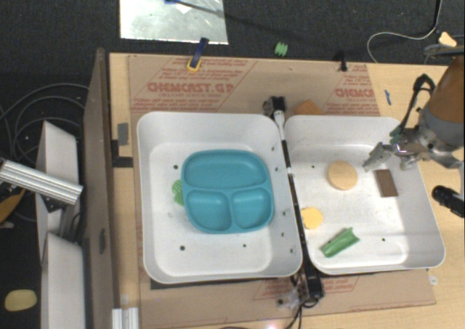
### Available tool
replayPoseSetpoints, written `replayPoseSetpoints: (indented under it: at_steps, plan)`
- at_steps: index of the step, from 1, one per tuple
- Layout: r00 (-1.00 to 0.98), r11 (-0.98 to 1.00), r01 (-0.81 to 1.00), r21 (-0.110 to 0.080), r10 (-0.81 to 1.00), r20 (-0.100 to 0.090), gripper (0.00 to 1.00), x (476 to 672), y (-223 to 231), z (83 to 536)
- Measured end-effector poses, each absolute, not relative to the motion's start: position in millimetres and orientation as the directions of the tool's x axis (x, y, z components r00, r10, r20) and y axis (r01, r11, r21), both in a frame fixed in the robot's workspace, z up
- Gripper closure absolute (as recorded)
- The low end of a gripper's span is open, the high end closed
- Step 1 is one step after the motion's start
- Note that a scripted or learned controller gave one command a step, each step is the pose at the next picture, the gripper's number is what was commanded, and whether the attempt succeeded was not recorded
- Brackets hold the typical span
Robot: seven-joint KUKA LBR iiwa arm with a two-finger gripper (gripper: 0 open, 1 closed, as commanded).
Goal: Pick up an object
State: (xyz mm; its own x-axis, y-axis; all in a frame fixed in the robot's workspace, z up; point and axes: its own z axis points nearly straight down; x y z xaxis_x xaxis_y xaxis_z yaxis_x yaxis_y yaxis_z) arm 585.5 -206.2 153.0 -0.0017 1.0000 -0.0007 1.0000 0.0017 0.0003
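You see two white bins side by side on the worktop [240, 77]. The left bin [156, 175] holds a blue tray [227, 189] with three compartments, lying flat near its middle. A small green piece [176, 191] peeks out at the tray's left edge, touching it.

The right bin [414, 244] holds four loose things. A round tan disc [342, 175] lies near the middle. A brown block [387, 183] lies just right of the disc, apart from it. A smaller yellow disc [312, 218] sits near the bin's left wall, nearer to you than the tan one. A green piece [339, 242] lies tilted toward the near side, just right of the yellow disc.

The arm [445, 113] comes in from the right, over the right bin's far right part. Its tool [389, 156] hangs above the bin, between the tan disc and the brown block and a little to their far side. The fingers [375, 155] look spread, with nothing between them. None of the things is lifted; all lie on the bin floors.
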Motion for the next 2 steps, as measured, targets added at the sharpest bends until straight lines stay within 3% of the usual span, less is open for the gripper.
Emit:
replayPoseSetpoints:
  at_steps: [1,2]
  plan:
    - [-0.001,0.001,1.000,0.001,1.000,-0.001,0.00,577.7,-206.4,156.3]
    - [-0.010,0.010,1.000,0.003,1.000,0.001,0.00,601.9,-143.6,151.9]
